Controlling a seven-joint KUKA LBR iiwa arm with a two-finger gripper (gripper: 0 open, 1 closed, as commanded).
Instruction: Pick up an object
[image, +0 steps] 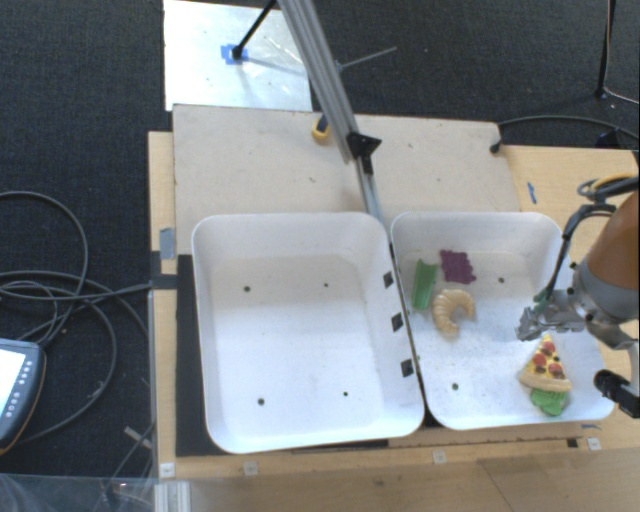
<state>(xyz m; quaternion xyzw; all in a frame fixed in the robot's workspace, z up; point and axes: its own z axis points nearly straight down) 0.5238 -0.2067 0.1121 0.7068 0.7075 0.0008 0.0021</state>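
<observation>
Status: nothing picked yet. My gripper (528, 325) sits low at the right side of the right bin (500, 228), just above and left of the pizza slice (545, 367). Nothing visible between the fingers; whether they're spread or closed, I can't tell from this angle, too small and dark.

Candidates, all in the right bin:
- pizza slice, near the right wall, closest to me, lying flat
- green piece (549, 402) touching the pizza's lower end, by the front wall
- croissant (453, 309) mid-bin, well left of me
- green pod (425, 284) close to the divider, upright-ish along the wall
- purple piece (457, 265) just right of the pod, toward the back

My read: I'm in approach or descent near the pizza. Still to do: get over a target, close, lift. So early stage, no grasp confirmed.

Risk, as I judge it: pizza is flat and thin, and sits near the wall with the green piece against it, so finger room looks tight.

Surface: both bins are shallow white trays, side by side, floors speckled. Left bin (215, 300) shows bare floor. They sit on a pale board on a wooden bench (158, 200).

Room: dark carpet, loose cables (60, 290) at left, a tablet-like device (15, 385) at the left edge, a grey pole (325, 75) slanting down to the bin divider.
</observation>
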